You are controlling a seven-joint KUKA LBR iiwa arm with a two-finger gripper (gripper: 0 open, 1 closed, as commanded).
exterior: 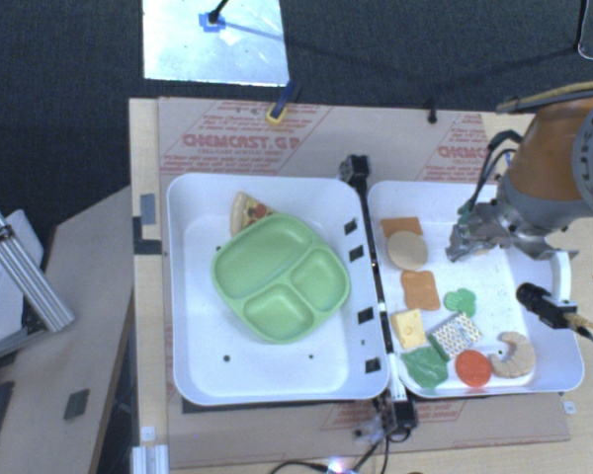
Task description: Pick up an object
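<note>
Over the right bin [569,358], near its upper right part, the gripper [466,241] hangs from the grey arm with nothing visible between its fingers; whether they stand wide or narrow I cannot tell from this slanted view. Below and to its left lie the toy foods it may choose from: a round pale cookie [408,253] overlapping an orange slice of bread [401,227], an orange cracker [420,289] beneath them, a small green leaf [461,302], a yellow cheese cube [409,327], a checkered wafer [456,336], a dark green lump [426,366], a red tomato [473,367] and a tan croissant [515,355]. The left bin [203,363] holds a green divided plate [281,277] lying over a pizza slice [246,208].

The cookie is nearest the gripper, so it looks the likeliest target. To do this well, the arm should centre above one piece, not the seam between cookie and bread, and come straight down so each finger lands on a clear side. Flat pieces are hard to grip; the croissant or tomato, thicker and standing apart from the rest, would probably give a surer hold. Crowding in the lower row risks catching two items at once.
</note>
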